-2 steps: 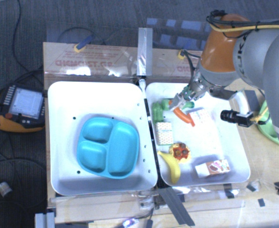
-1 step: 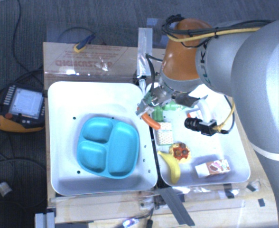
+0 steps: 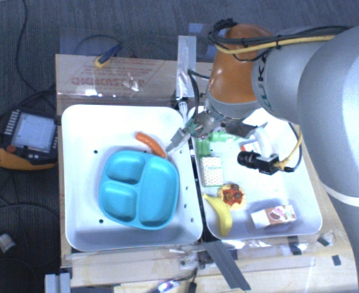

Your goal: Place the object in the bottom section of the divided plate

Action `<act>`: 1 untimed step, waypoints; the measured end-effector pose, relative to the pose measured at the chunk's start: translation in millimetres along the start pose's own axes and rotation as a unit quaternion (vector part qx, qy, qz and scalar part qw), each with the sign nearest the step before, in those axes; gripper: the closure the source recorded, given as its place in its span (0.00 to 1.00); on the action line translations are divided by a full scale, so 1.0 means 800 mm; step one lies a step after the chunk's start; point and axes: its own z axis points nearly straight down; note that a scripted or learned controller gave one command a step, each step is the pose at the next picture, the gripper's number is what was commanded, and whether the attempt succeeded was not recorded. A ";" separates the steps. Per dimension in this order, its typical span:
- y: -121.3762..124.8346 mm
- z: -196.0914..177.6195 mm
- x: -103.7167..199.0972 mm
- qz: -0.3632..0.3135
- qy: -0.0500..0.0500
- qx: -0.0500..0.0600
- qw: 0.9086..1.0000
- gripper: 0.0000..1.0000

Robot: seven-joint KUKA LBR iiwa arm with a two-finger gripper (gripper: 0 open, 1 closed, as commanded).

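Dark carpet surrounds the table (image 3: pixel 69 66), which carries two shallow white bins side by side; a teach pendant (image 3: pixel 27 139) lies on the floor off its left edge. Left bin (image 3: pixel 82 224) holds the blue divided plate (image 3: pixel 140 191), set near the middle, all three sections bare, so the task looks not yet done. An orange sausage-shaped object (image 3: pixel 150 143) lies on the bin floor just beyond the plate's far rim, touching or nearly touching it. Right bin (image 3: pixel 308 218) keeps the spare things: a banana (image 3: pixel 219 213), a small red-and-yellow toy (image 3: pixel 231 194), a white perforated block (image 3: pixel 212 171), a green piece (image 3: pixel 217 140) and a little carton (image 3: pixel 274 215). Over the wall between the bins hangs the hand (image 3: pixel 181 138), its tips pointing toward the sausage but apart from it. Whether it is spread or pressed together I cannot tell; nothing shows gripped.
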 end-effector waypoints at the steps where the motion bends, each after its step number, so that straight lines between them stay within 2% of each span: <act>1: 0.051 0.000 0.033 -0.200 -0.001 0.000 0.980 0.00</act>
